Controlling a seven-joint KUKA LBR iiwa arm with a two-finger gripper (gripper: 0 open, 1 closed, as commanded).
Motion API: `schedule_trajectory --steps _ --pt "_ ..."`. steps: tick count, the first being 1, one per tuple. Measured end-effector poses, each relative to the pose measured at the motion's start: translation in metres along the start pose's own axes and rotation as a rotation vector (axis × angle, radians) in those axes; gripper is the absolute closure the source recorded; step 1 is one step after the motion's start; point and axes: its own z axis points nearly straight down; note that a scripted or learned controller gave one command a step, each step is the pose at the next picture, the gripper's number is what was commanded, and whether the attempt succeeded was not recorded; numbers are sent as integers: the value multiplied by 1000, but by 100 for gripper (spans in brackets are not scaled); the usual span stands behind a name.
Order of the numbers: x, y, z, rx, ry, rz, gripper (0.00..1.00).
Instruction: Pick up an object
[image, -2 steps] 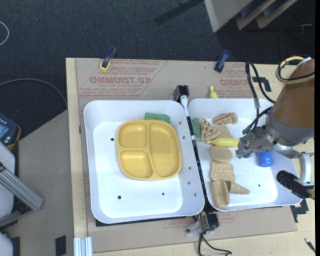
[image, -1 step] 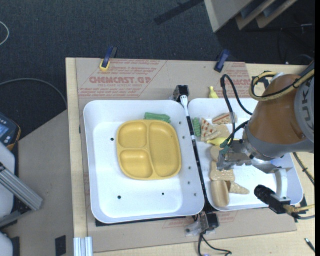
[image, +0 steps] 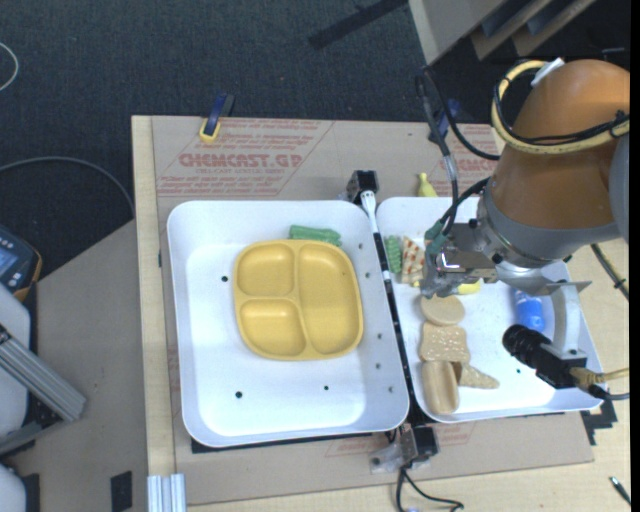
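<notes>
My gripper hangs over the left part of the right bin, directly above a round tan cookie. In front of the cookie lie a square tan cracker, a tan bread roll and a small tan wedge. A striped green, red and white item lies just left of the gripper. A blue item lies to its right, partly under the arm. A small yellow piece sits at the bin's far rim.
The left bin holds a yellow divided plate, with a green item behind it. The arm's bulk covers the right bin's far right part. The ridge between the bins runs close to the gripper's left.
</notes>
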Motion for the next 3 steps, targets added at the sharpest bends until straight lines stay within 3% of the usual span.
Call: schedule_trajectory --steps 1,2,3 --pt "93 0 -72 4 1 -2 100" --pt "127 2 -165 2 1 4 100" --pt "158 37 -177 9 -3 7 100"
